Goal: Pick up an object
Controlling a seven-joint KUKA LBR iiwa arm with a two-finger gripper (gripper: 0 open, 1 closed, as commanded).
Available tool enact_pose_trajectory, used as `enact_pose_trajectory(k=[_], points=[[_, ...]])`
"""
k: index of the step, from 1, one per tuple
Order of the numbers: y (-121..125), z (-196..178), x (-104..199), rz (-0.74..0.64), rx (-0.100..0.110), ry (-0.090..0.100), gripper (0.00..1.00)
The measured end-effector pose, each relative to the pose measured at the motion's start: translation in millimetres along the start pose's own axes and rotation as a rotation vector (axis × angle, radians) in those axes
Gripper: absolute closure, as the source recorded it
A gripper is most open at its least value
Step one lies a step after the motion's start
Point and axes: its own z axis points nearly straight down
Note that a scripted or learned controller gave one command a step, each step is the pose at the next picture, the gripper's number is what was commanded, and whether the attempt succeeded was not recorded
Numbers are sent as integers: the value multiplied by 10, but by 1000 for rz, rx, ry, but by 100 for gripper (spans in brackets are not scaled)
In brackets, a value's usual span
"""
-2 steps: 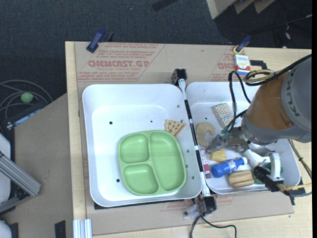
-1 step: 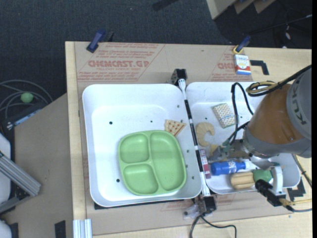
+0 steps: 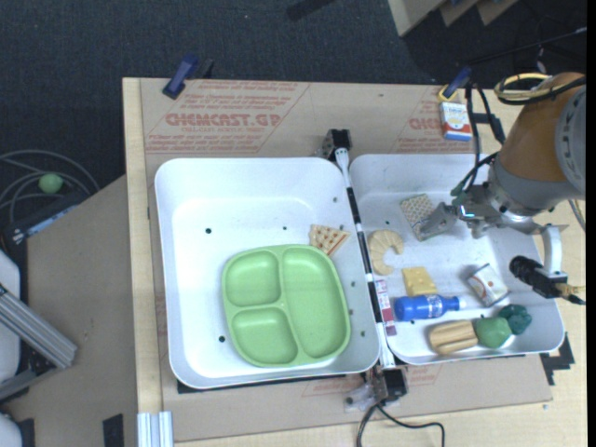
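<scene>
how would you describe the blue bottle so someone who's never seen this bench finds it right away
Look in the right-hand white bin, toward its near edge. The blue bottle lies on its side there, just in front of a yellow block and behind a tan bread roll. It is the one bright blue item among the toy foods.
</scene>
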Motion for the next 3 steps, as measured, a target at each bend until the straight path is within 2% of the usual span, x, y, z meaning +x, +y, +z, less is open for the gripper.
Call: enact_pose_trajectory(k=[1, 2, 3], points=[[-417, 266, 502, -1, 6, 3, 0], [-698, 260, 645, 1, 5, 3, 0], [-696, 162, 642, 2, 3, 2, 100]])
